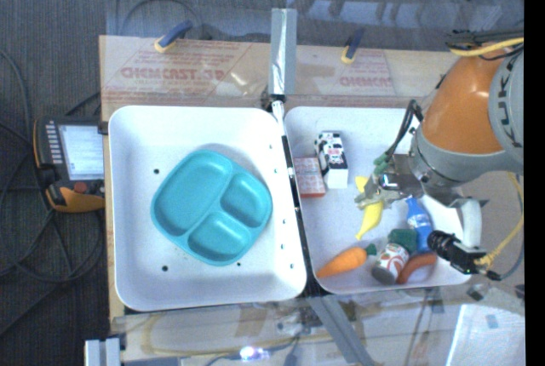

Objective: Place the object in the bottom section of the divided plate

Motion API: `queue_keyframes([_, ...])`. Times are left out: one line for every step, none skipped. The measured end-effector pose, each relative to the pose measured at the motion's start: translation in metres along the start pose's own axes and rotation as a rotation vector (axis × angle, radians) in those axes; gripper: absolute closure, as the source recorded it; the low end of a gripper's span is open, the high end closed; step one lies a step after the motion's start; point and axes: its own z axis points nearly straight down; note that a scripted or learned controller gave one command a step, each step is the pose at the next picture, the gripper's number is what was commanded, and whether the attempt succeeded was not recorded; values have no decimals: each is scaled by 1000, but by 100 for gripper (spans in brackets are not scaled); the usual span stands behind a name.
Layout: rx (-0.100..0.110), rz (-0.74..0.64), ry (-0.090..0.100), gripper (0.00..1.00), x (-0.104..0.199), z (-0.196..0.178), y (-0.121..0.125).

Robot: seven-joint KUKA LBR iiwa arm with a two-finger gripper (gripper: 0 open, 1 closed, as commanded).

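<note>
The turquoise plastic divided plate (213, 205) lies in the middle of the left shallow white bin (128, 271), turned a little, with bare white floor on all its sides. It touches no wall of the bin. It has one long section on its left side and two smaller sections on the right and lower side.

The right shallow white bin (341, 122) is more crowded. A small black and white toy vehicle (331, 156) stands near the upper middle, and a flat red and white packet (308, 177) lies against the left wall, beside the divider between the bins. The upper part of this bin's floor is free. Along the lower edge lie an orange toy carrot (343, 261), a small round red and white toy (390, 260) and a red sausage-shaped piece (417, 266), close together; where one ends and the next begins is hard to make out. A blue object (418, 220) stands just above them, partly covered by the arm.

The grey arm with its orange band (464, 113) comes in from the right and is cut off by the frame. It bends down over the right bin. The gripper (381, 185) sits over the upper end of a yellow toy banana (370, 215), which hangs or lies slanted below it. The fingers are dark and small here, so I cannot tell how far they are apart, or whether they really have the banana.
</note>
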Motion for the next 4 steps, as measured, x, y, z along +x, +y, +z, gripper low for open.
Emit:
queue_keyframes([0, 66, 0, 100, -7, -23, -11])
queue_keyframes([0, 14, -1, 100, 54, -56, 18])
queue_keyframes([1, -111, -2, 100, 141, -53, 63])
queue_keyframes([0, -257, -3, 100, 199, -63, 58])
